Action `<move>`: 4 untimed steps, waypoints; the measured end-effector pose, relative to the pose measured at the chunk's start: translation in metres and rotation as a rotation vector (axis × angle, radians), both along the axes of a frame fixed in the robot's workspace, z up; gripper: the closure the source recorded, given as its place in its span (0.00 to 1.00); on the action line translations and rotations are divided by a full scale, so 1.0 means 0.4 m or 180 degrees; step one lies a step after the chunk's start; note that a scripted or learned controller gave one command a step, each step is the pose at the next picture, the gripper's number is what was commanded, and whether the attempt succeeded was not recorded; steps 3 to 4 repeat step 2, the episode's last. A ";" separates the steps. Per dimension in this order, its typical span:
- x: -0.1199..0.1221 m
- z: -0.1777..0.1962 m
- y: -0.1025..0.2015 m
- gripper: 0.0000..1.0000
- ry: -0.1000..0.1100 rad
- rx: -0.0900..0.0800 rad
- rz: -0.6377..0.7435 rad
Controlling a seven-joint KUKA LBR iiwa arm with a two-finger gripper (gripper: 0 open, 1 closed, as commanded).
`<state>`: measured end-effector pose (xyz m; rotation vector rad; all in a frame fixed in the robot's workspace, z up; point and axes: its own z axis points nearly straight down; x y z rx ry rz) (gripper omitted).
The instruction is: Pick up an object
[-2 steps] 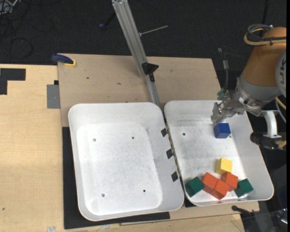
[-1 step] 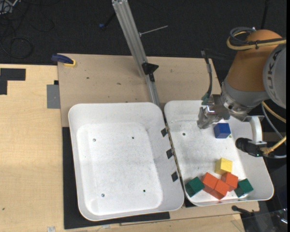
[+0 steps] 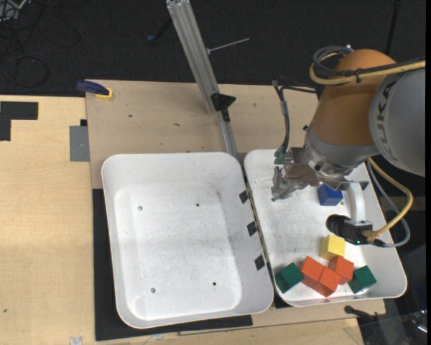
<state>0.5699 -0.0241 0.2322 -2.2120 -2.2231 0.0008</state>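
Note:
My gripper [image 3: 281,187] hangs over the upper middle of the right bin [image 3: 296,225], its metal fingers pointing down and left above bare white floor. Nothing shows between them. A blue block [image 3: 330,194] lies just right of the gripper, partly hidden by the wrist. At the bin's near end sits a cluster: a yellow block [image 3: 335,246], two orange-red blocks [image 3: 317,273] [image 3: 342,269], and two dark green blocks [image 3: 289,276] [image 3: 362,279]. The cluster lies well below the gripper.
The left bin [image 3: 129,192] sits beside the right one, with black clips along the shared rim. A slanted aluminium rail [image 3: 198,56] rises behind the bins. The arm's orange band and grey body cover the right bin's far right corner.

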 end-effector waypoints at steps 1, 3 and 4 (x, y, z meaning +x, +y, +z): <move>-0.029 0.014 0.132 1.00 0.0002 -0.0002 0.0000; -0.078 0.020 0.231 1.00 0.0006 -0.0005 -0.0004; -0.078 0.020 0.231 1.00 0.0006 -0.0005 -0.0004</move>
